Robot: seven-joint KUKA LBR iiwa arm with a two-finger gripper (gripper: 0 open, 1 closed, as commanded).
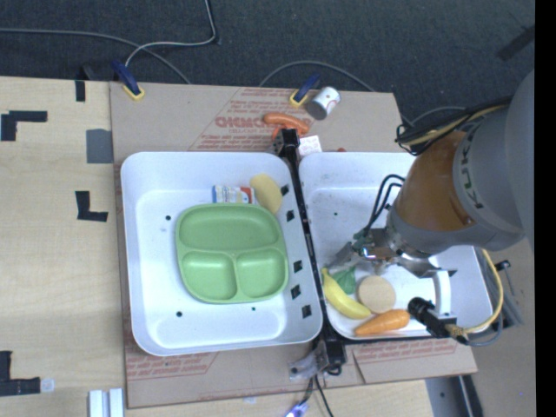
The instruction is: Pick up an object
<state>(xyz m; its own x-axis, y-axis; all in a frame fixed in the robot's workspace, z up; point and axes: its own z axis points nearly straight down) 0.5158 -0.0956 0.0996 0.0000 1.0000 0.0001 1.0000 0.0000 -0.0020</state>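
Nothing appears lifted yet, by my judgement: the hand (pixel 369 248) hangs low in the right bin (pixel 347 176), lower right of frame, just above a green item (pixel 346 280). Whether it is apart or together I cannot tell. Beside it lie one banana (pixel 340 297), one round biscuit-coloured piece (pixel 377 294) and one carrot (pixel 382 322). The left bin (pixel 143 233) holds one green divided plate (pixel 232 252), one small carton (pixel 231 195) and one yellow item (pixel 268 191).

Looks like a robotics lab setup, not a kitchen. Two white bins (pixel 143 233) sit clamped on a cardboard sheet (pixel 234 124) over a wooden bench (pixel 52 259), loose cables (pixel 174 37) run across dark carpet (pixel 347 16), and the food's all plastic toys.
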